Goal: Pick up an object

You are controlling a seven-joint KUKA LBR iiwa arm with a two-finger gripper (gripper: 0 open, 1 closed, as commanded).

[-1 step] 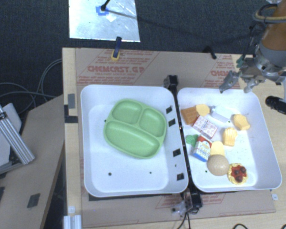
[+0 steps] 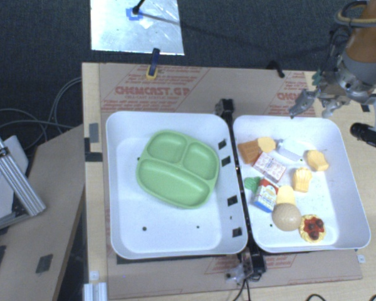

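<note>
The right bin (image 2: pixel 348 196) holds several small toy foods: an orange-brown wedge (image 2: pixel 250 151), a white box with red print (image 2: pixel 271 166), two yellow pieces (image 2: pixel 317 160) (image 2: pixel 302 179), a blue and red packet (image 2: pixel 265 197), a tan ball (image 2: pixel 286 217) and a red and yellow disc (image 2: pixel 312 227). My gripper (image 2: pixel 314 107) hangs over the far rim of this bin, above and behind the objects. Its fingers are open, with nothing between them. The grey arm with its orange band (image 2: pixel 366 42) rises at the upper right.
The left bin (image 2: pixel 122 231) holds a green divided plate (image 2: pixel 177 168). A black divider (image 2: pixel 235 168) runs between the bins. A shiny metal sheet (image 2: pixel 135 17) lies beyond the bench, and an aluminium frame (image 2: pixel 9 174) stands at the left.
</note>
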